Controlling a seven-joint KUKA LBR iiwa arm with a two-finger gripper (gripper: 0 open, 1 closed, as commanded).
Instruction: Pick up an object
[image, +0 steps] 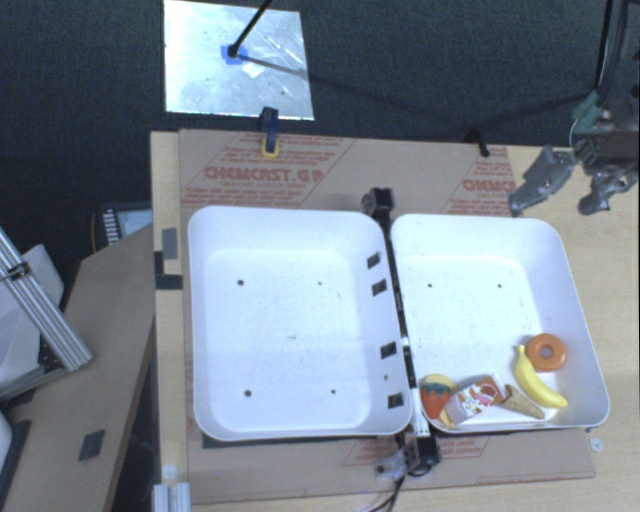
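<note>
At the upper right of the desk (100, 420), the claw (562, 188) hangs open and empty above the far rim of the right bin (480, 290). The candidate objects lie well apart from it, in that bin's near corner: a banana (537, 381), long axis running diagonally, a doughnut (546, 350) just beside it, and a packet (475, 397). The left bin (280, 320) is farther.

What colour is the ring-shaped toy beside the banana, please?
Orange: the ring shows best in the camera view, in the right bin.
</note>
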